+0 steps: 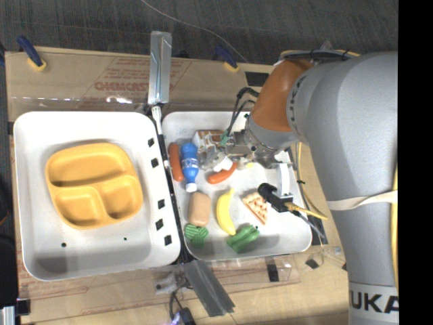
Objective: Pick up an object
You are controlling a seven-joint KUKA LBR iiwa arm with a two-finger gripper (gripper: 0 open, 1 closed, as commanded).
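Along the near edge of the right bin (304,239) lie two green pieces (242,238), one at the near left corner and one nearer the middle, and just beyond them a tan bread-like piece (199,209), a yellow banana (224,213) and an orange waffle-patterned slice (256,208), each lying apart from its neighbours. Farther in, a blue bottle (190,164) lies beside a red-orange sausage (175,161) against the left wall, and an orange carrot-like piece (221,174) lies just at the gripper (218,157), which hangs low over the middle of the bin's far half; whether it is apart or together cannot be told. The carrot-like piece looks the likely target, being touching or nearly so. To do this step well, the descent should be centred over that piece across its narrow width, keeping clear of the bottle to the left. The left bin (27,181) holds a yellow divided tray (95,183), well apart.
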